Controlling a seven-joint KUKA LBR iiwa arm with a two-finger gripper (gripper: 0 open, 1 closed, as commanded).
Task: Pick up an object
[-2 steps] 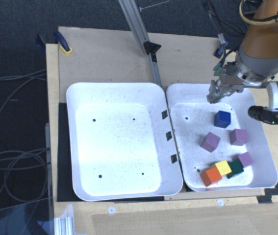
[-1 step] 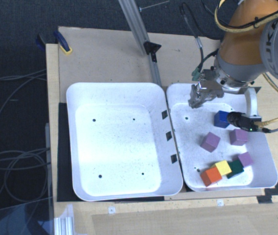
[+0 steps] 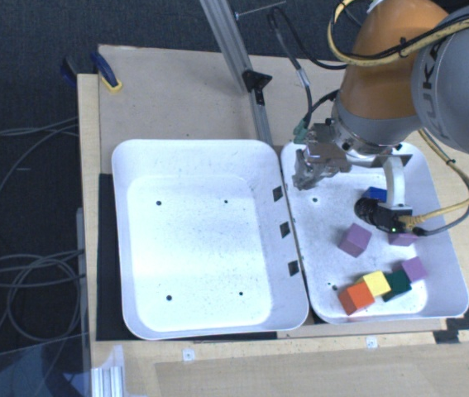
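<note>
Two shallow white bins are seen side by side on the bench, the left bin (image 3: 135, 172) and the right bin (image 3: 445, 304). The arm (image 3: 391, 64), grey with an orange band, is reached in from the right, and its gripper (image 3: 308, 172) is hung over the upper left part of the right bin, close to the divide between the bins; whether anything is clasped there cannot be told, as the tips are too dark and small to be read. In the right bin a row of blocks is laid near the front rim: an orange block (image 3: 355, 297), a yellow block (image 3: 375, 284) and a green block (image 3: 397, 282) are set touching, the row's long axis running from lower left to upper right. A small purple block (image 3: 414, 268) is placed just beside the green one, at the row's upper right end. A larger purple cube (image 3: 355, 240) is set apart, nearer the bin's middle, turned cornerwise. A blue block (image 3: 375, 194) is partly hidden behind the wrist hardware.
</note>
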